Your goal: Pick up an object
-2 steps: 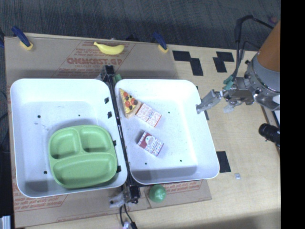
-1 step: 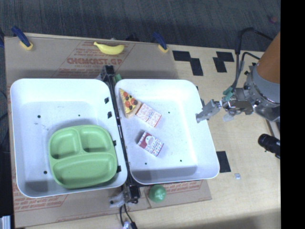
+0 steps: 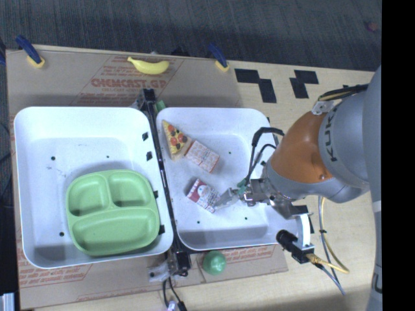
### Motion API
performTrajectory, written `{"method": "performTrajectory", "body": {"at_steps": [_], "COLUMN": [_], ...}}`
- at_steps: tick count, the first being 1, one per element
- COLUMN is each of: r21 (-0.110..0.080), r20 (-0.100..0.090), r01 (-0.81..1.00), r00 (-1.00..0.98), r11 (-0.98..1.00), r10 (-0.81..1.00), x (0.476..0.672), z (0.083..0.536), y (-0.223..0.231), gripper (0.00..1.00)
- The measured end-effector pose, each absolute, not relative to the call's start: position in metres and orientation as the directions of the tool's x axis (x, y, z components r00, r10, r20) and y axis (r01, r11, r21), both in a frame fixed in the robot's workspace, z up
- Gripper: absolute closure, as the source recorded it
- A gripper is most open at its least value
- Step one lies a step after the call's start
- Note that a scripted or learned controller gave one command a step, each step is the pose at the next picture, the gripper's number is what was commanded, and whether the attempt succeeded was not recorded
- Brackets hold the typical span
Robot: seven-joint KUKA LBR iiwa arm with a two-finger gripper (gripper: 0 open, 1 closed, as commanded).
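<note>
- 2 white bins: left bin (image 3: 26, 173) has 1 green tray (image 3: 113, 211); right bin (image 3: 220, 118) has 1 pizza slice (image 3: 174, 138), 2 small packets (image 3: 202, 156) (image 3: 202, 195).
- Pincer (image 3: 228, 198) beside lower packet; grip blurred, cannot tell.
- 1 banana (image 3: 148, 64), 1 green ball (image 3: 214, 262) on counter (image 3: 272, 83).

Three loose items in the right bin (image 3: 259, 118): a pizza-slice toy (image 3: 174, 138), yellow with red dots, lying flat near the bin's upper left corner, tip towards the divider; a small pinkish carton (image 3: 202, 156) just beside it, flat and turned at a slant; a red-and-white packet (image 3: 201, 194) lower down near the bin's middle, flat, tilted, close to the gripper (image 3: 228, 198).
</note>
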State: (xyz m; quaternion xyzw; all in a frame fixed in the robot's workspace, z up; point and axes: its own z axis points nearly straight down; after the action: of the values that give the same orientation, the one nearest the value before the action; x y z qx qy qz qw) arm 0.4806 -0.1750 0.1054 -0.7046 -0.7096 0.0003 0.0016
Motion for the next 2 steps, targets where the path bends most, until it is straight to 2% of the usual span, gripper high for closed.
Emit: {"method": "performTrajectory", "body": {"at_steps": [1,2], "r21": [0.008,0.010], "r20": [0.000,0.000], "r01": [1.000,1.000], "r00": [-0.006,-0.008], "r11": [0.006,0.008], "r10": [1.000,1.000], "x": [0.563,0.636], "z": [0.097,0.096], "y": [-0.211,-0.136], "gripper": [0.00,0.00]}}
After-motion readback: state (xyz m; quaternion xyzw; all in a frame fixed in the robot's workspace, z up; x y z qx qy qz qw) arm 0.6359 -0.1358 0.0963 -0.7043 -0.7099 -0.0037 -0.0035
